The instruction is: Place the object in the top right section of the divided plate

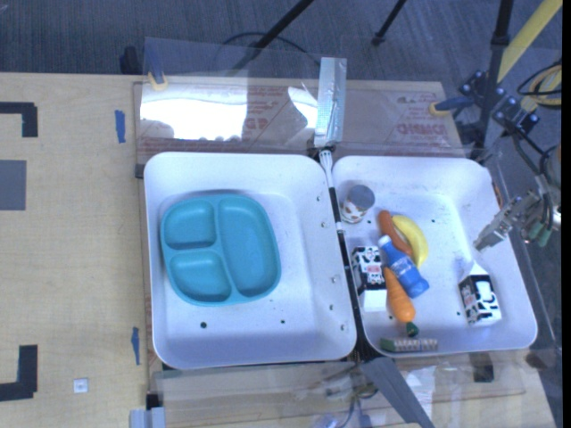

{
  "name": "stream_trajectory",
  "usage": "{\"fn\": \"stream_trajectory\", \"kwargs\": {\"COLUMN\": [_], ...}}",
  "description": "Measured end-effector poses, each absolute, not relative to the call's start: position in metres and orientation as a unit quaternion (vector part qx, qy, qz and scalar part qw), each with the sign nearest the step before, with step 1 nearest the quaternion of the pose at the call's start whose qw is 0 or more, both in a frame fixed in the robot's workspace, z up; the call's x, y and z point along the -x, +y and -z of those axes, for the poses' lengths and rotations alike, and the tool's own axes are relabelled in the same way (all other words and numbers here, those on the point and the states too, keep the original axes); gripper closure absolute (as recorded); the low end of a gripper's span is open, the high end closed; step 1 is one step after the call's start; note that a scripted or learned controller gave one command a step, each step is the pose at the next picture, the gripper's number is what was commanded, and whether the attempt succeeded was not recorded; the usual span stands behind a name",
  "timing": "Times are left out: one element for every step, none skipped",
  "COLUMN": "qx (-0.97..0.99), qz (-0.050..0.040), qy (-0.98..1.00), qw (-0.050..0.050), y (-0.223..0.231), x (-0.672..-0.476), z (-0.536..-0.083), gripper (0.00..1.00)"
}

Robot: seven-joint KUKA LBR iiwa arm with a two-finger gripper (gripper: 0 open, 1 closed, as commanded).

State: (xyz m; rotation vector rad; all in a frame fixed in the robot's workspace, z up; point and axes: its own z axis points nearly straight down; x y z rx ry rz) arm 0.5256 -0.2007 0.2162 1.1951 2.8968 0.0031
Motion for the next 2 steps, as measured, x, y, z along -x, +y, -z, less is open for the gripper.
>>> {"fn": "stream_trajectory", "kwargs": {"qx": [-0.381, -0.258], "qz": [-0.0010, -0.0003], "qy": [0.924, 0.966], "qw": [0.004, 0.004], "y": [-0.201, -0.164], "x": [-0.526, -0.550], "z": [-0.216, -0.244], "gripper": [0.00, 0.00]}}
